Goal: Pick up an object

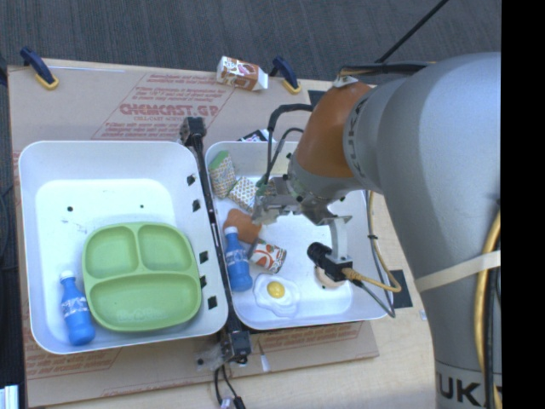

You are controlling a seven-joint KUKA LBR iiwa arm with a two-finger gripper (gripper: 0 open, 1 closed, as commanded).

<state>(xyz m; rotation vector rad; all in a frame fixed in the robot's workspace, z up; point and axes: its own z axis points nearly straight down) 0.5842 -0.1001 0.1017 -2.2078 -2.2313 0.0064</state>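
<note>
Camera view from above, claw (266, 201) low in the right white bin (358, 309), finger state impossible to tell, orange object (242, 225) just beside its tip, cardboard-covered bench (111, 109) beneath, dark carpet (170, 15) beyond.

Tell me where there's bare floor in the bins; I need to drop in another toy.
Left bin: bare floor behind the green plate, toward the far wall. Right bin: crowded; blue bottle, can and fried egg cluster under the claw; only a small patch at its near right corner.
</note>
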